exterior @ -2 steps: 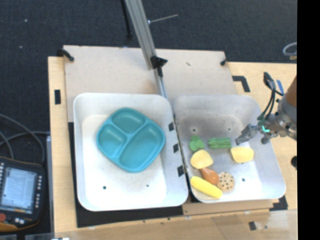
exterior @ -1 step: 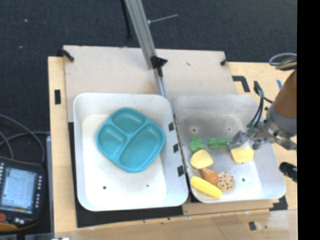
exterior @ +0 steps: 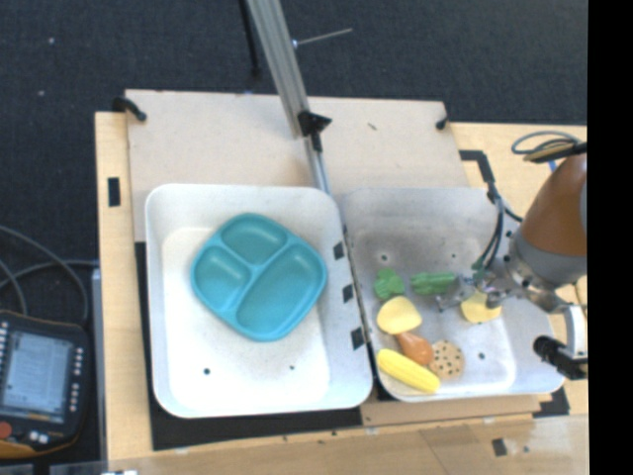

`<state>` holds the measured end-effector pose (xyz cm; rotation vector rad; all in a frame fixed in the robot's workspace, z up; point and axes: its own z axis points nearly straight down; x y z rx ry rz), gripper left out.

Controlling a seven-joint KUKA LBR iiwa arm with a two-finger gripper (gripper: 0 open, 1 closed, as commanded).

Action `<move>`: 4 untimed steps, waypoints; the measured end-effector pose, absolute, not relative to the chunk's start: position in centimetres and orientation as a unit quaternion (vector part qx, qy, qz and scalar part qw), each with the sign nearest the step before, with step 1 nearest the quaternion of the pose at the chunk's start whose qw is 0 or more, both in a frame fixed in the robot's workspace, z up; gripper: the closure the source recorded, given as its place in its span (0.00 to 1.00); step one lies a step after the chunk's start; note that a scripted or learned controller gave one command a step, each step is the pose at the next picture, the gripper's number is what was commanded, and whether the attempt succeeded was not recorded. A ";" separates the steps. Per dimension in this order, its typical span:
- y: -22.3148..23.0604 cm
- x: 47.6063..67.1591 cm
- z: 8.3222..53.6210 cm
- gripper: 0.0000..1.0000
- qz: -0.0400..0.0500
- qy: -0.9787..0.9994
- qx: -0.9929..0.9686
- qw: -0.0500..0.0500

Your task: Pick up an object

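Camera view, near to far, right white plastic bin [exterior: 495, 379]: smooth long yellow banana [exterior: 406, 371], round spotted cookie [exterior: 447, 360], bumpy green toy [exterior: 433, 284], and metal gripper [exterior: 477, 295], grip unclear, touching a flat yellow piece [exterior: 482, 311]; left bin [exterior: 178, 384] holds a blue plate [exterior: 259, 276].

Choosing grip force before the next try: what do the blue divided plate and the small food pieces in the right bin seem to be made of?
Blue divided plate: probably hard moulded plastic, smooth with a soft sheen and one even colour. Food pieces such as the yellow corn-like piece and the round cookie: apparently plastic toys, in flat bright colours with rounded moulded shapes; rigid or soft is not discernible from here.
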<state>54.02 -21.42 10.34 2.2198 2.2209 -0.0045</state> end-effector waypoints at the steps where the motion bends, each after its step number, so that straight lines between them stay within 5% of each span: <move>1: -21.5 54.2 11.7 1.00 0.001 0.707 0.707 0.002; 4: -22.2 53.3 27.6 1.00 0.002 0.709 0.705 0.004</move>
